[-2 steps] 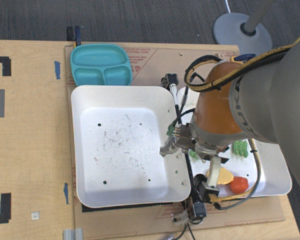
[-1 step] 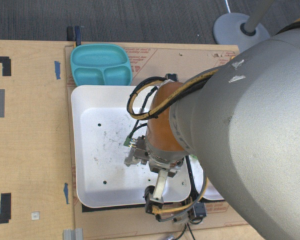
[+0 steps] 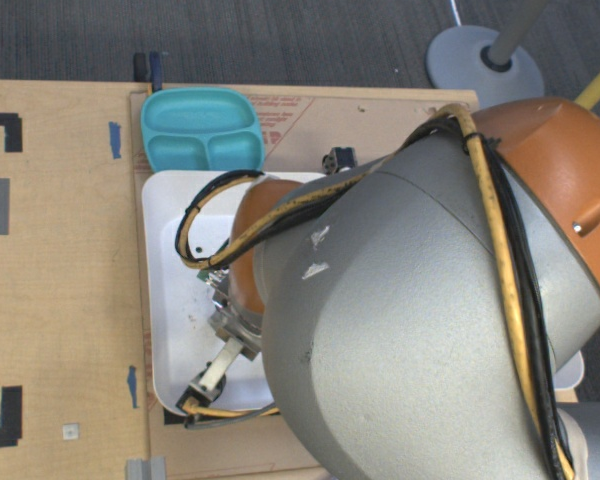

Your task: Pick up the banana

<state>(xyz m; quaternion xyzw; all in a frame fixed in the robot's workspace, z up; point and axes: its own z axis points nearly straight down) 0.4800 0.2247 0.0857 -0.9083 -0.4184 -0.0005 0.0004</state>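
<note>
Where the banana lay could not be told. The task places it in reach of the arm, and the likeliest spot, as a judgement only, was the part of the shallow white plastic bin that the robot's own bulk covered. The bare strip of bin floor along the left side held no fruit.

The claw hung low over that bin, just under the orange band at the wrist. From this angle it could not be told whether it was open or closed, nor whether it had hold of anything. The large grey arm came in from the right and hid most of the bin's middle and right.

Just beyond the bin's far edge sat a turquoise divided plastic tray, touching or nearly touching the rim. A small black clip lay near it on the brown tabletop.

The step in hand looked like the reach or the descent toward a grasp, with the wrist already down inside the bin. The next move called for a closing on the fruit's body and then a straight lift clear of the bin wall. A look at the claw once raised would be needed, since a miss would not show from here.
</note>
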